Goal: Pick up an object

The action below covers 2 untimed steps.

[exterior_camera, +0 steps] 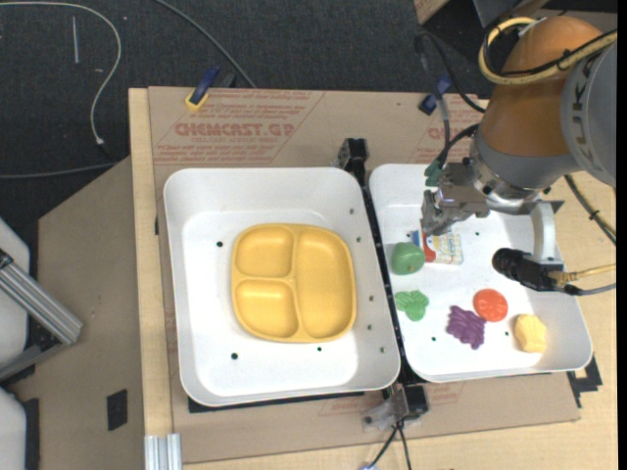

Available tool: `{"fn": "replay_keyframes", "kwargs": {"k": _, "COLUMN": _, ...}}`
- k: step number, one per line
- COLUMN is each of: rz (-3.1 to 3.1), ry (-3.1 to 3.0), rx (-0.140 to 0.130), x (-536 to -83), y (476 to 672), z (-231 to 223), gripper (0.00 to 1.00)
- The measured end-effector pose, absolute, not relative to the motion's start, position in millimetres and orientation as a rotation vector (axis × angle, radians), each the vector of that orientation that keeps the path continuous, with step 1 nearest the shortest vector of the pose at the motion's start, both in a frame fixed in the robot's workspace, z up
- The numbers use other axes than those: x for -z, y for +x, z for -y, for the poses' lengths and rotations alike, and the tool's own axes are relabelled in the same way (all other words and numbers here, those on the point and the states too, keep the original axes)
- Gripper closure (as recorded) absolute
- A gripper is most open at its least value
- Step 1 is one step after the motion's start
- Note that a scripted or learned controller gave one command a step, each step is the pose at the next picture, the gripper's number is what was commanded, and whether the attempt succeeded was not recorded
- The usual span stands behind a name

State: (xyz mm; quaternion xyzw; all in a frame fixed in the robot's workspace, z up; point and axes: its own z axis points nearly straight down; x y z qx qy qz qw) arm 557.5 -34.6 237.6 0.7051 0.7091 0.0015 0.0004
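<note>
Orange-banded arm: reaching in from the right, gripper (438, 225) low over the right bin (392, 199), above a small printed card (448, 251).
Pincer: spread and load impossible to tell from this slant.
Step in hand: likely the descent toward a pick; nothing seen lifted.
Candidates: green ball (407, 258) just beside the gripper; green toy (412, 305), purple grapes (466, 325), orange piece (491, 305), yellow piece (530, 333) nearer the front.
Next move: probably a centred drop and close.
Edges: bin's inner wall close by; open floor ahead.
Left bin (196, 204): yellow divided plate (294, 282).
</note>
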Motion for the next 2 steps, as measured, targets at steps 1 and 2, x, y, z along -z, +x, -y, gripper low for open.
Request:
{"fn": "replay_keyframes", "kwargs": {"k": 1, "rz": -2.231, "ry": 2.218, "rx": 0.001, "x": -225.0, "y": 562.6, "z": -18.1, "gripper": 1.00}}
{"fn": "replay_keyframes", "kwargs": {"k": 2, "rz": -2.232, "ry": 2.215, "rx": -0.002, "x": -230.1, "y": 554.4, "z": -80.6, "gripper": 1.00}}
